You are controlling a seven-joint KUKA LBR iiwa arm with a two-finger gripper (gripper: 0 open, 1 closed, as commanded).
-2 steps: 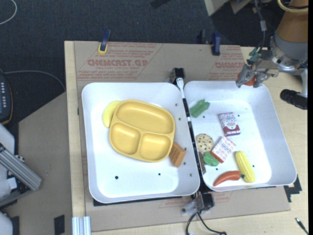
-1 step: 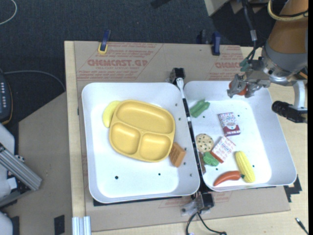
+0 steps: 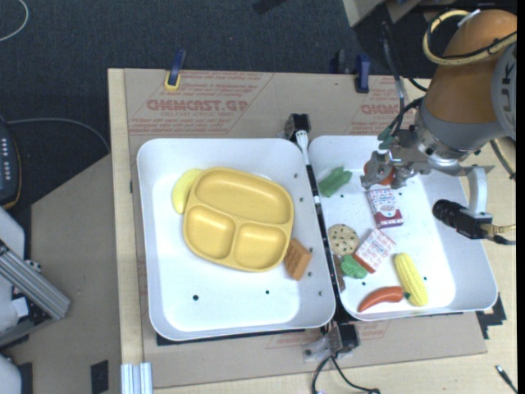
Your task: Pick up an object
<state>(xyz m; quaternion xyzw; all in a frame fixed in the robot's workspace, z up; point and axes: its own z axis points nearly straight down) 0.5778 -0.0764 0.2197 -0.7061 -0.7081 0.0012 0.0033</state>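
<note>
Chili: a red pepper at the near edge of the right bin, just beside the lower end of the corn.
Carton: a small red and white box lying in the right bin's middle, directly under the gripper, which hangs over its far end.
Jaws: whether they are spread or pressed together cannot be told; nothing visibly sits between them.
Packet: a red and white wrapper nearer the camera than the carton, touching a green piece.
Cookie: round and speckled, by the divider.
Leaf: green, at the bin's far left.
Left bin: holds a yellow tray with three wells, a yellow item partly under its left edge and a brown block at its right corner.
Desk: brown board under both bins.
</note>
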